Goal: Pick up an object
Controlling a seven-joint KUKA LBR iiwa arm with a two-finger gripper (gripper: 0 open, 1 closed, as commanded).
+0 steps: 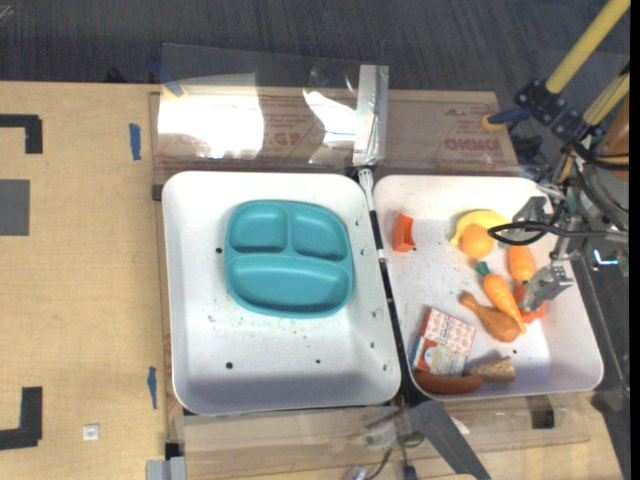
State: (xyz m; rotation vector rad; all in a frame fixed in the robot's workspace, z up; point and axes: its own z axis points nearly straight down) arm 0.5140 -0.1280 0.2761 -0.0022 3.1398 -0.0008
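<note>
The claw (546,290), whose opening I cannot tell, sits among the crowded carrots (500,300), so it could knock one aside and close on nothing.

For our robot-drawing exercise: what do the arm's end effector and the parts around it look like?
The end effector is small, pale grey metal, with thin fingers. A black cable loops beside it, and further dark cables and grey metal brackets sit above, towards the wrist. The rest of the arm is cut off at the picture's edge.
</note>
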